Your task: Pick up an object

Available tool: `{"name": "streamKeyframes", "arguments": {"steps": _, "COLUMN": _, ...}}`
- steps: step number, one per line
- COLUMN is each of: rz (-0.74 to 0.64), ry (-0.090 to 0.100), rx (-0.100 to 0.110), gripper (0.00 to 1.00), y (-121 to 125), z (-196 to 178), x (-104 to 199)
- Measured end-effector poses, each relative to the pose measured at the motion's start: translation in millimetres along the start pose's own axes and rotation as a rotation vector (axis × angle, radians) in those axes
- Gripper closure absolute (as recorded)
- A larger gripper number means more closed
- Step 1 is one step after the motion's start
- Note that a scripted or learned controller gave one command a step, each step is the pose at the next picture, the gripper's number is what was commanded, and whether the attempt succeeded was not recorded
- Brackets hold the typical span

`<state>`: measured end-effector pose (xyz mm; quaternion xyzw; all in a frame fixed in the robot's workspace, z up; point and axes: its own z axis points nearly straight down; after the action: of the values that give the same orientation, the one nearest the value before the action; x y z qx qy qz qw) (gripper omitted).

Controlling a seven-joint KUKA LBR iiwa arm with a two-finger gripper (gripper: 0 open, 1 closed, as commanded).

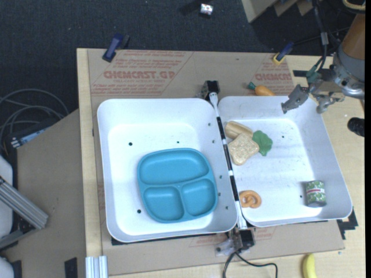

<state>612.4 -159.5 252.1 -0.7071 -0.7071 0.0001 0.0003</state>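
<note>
Red "CHEMCAST GP" lettering marks the brown bench sheet (139, 68) under the white bins, where the two-finger gripper (307, 101) hangs spread and empty above the right bin's (333, 155) far edge, well apart from the small green-labelled can (315, 193) whose print is unreadable.

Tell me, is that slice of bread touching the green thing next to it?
Touching. The camera view shows the bread slice and the green piece with no bin floor showing where their edges meet.
</note>
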Motion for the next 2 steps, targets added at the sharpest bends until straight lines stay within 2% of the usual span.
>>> {"name": "streamKeyframes", "arguments": {"steps": 1, "rz": -0.001, "ry": 0.001, "rx": 0.002, "gripper": 0.0, "y": 18.9, "z": 69.0, "x": 41.3}}
{"name": "streamKeyframes", "arguments": {"steps": 2, "rz": 0.001, "ry": -0.002, "rx": -0.004, "gripper": 0.0, "y": 0.0, "z": 165.3, "x": 23.5}}
